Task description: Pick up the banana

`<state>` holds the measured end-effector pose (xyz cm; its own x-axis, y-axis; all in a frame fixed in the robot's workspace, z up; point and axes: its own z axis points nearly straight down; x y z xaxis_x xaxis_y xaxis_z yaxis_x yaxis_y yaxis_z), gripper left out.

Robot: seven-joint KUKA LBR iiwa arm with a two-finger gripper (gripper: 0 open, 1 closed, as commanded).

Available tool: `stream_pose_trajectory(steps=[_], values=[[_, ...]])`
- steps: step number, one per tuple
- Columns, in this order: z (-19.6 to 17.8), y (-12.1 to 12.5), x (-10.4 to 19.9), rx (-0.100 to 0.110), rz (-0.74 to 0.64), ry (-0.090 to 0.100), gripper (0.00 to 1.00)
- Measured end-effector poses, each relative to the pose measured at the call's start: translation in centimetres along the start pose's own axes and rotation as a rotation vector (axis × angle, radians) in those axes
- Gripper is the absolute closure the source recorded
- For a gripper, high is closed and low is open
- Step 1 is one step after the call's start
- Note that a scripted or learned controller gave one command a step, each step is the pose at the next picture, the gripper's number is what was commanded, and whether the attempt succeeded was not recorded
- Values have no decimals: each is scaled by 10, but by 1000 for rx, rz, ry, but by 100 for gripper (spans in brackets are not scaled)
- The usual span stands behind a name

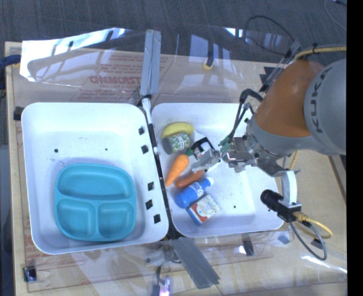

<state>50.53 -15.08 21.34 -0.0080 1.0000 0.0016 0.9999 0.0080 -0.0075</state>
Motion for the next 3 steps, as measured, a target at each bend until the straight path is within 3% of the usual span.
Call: stream_pose_trajectory(steps=[1,2,3], values=[[30,100,23,0,-9,-2,0],[124,149,12,-3,-128,-2,0],[117,149,11,4,-133,-6,100]])
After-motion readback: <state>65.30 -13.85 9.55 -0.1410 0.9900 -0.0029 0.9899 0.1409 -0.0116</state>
